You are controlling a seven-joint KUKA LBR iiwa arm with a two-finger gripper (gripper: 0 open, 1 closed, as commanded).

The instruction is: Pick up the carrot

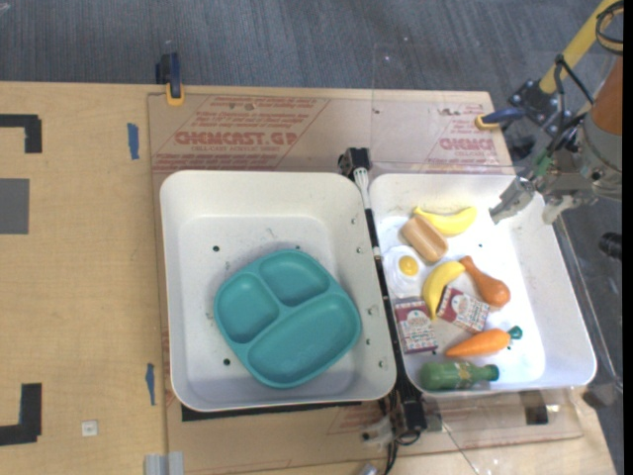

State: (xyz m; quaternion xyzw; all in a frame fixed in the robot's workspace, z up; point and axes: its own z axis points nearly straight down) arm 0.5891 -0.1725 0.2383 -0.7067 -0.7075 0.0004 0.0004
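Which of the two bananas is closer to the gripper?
The upper banana, lying along the bin's far side beside the hot dog; the other banana sits lower, mid-bin. Gripper.

A single fixed camera looks down on the table (79, 265) from above at a slant, set far enough back to take in both white bins whole. The left bin (188, 206) sits near the middle of the frame, the right bin (564, 315) toward the right side. A strip of dark floor (297, 18) runs along the top. The fingers (529, 198) enter at the right, above the right bin's upper corner, with both bins lying to their left.
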